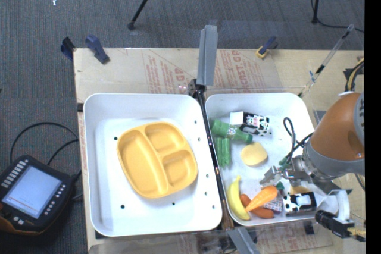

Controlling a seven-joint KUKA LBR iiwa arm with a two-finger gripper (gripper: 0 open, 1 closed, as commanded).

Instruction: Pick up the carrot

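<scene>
Carrot (262, 197) beside the banana (237, 199).
Gripper (275, 176) hovers just above the carrot, fingers parted, gripping nothing.

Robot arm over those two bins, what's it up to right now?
The arm's gripper hangs low over the right bin, just above the carrot, which lies among a banana, green pieces and small cartons. Nothing shows between its fingers, so the carrot is not yet picked up. The left bin holds a yellow tray.

Orange carrot (262, 197), tilted, right bin
</scene>
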